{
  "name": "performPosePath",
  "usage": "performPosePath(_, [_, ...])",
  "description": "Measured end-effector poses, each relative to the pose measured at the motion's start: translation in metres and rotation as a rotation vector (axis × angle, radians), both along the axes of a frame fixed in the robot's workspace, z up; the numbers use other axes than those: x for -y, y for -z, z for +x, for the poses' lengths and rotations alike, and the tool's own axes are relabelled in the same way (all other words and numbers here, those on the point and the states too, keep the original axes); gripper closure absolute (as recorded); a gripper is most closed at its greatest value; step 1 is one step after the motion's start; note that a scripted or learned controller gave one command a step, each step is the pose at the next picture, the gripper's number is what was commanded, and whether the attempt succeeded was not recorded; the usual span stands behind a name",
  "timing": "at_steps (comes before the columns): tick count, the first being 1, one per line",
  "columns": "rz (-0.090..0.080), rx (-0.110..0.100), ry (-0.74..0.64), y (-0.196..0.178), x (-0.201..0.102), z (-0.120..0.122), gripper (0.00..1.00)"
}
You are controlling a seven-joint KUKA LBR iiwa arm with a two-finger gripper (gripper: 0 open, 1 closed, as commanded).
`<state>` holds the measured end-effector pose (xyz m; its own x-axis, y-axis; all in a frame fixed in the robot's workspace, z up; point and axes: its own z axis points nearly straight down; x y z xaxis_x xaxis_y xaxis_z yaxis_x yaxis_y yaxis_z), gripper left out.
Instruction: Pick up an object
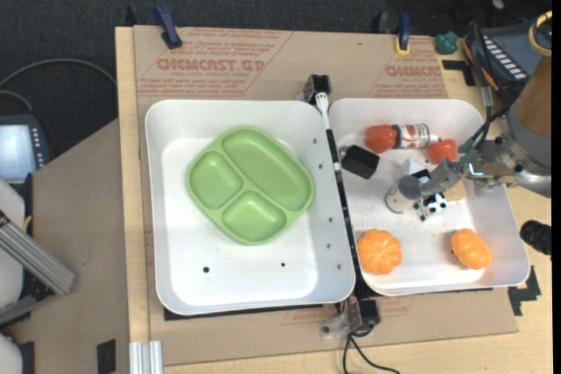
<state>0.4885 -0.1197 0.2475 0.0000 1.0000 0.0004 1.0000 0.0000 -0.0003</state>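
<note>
**Reaching into the right bin, nothing lifted yet**

Hovering low over the middle of the right bin (pixel 495 215), the gripper (pixel 419 188) sits just above a small black-and-white toy (pixel 430 206), which lies on the bin floor. Whether the gripper is released or clenched, I cannot tell; it reads as a grey blur. No object shows between its tips, so the pick looks not yet done.

Relative to the toy: 2 orange fruits lie nearer the camera, one (pixel 379 250) toward the left bin, one (pixel 472 248) toward the arm side. A black block (pixel 359 161) and a red-capped bottle (pixel 399 137) lie beyond it. The green divided plate (pixel 251 184) rests in the left bin, well apart.

Judging from this, grasping and raising remain.
</note>
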Motion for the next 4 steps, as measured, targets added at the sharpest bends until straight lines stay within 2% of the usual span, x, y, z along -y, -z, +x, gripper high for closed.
performPosePath(1, [-0.001, 0.003, -0.001, -0.011, 0.000, 0.001, 1.00])
performPosePath(2, [0.001, 0.004, -0.009, -0.032, -0.085, -0.009, 1.00])
performPosePath(3, [0.002, 0.005, -0.009, -0.066, -0.153, -0.009, 1.00])
performPosePath(4, [0.001, 0.003, -0.006, -0.069, -0.211, -0.009, 1.00])
